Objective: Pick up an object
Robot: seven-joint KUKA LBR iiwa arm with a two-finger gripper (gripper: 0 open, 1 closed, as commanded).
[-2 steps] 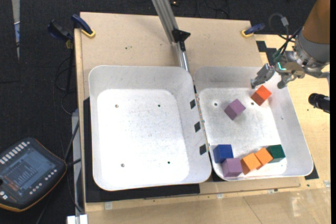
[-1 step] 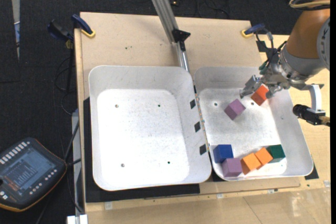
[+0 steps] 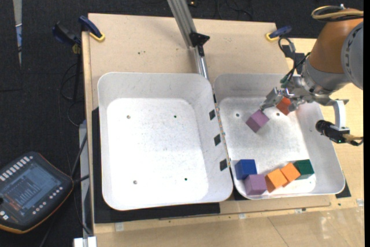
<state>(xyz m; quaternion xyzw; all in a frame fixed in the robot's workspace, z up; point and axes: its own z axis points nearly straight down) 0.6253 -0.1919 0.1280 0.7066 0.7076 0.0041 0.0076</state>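
Observation:
My gripper [image 3: 282, 102] hangs over the upper part of the right bin [image 3: 324, 153], reaching in from the right. A small red-orange block [image 3: 283, 105] sits between its fingers, and the gripper is shut on it. Just to the lower left, apart from the gripper, a light purple cube [image 3: 257, 120] lies tilted on the bin floor. Along the bin's front edge lie a blue cube [image 3: 245, 168], a second purple cube [image 3: 256, 183], two orange cubes [image 3: 277, 177] and a green cube [image 3: 303, 168].
The left bin [image 3: 153, 139] stands beside the right one, with black clips on the shared rim. A slanted metal pole [image 3: 179, 3] crosses the back of the bench. A teach pendant [image 3: 29, 191] lies off the bench at the lower left.

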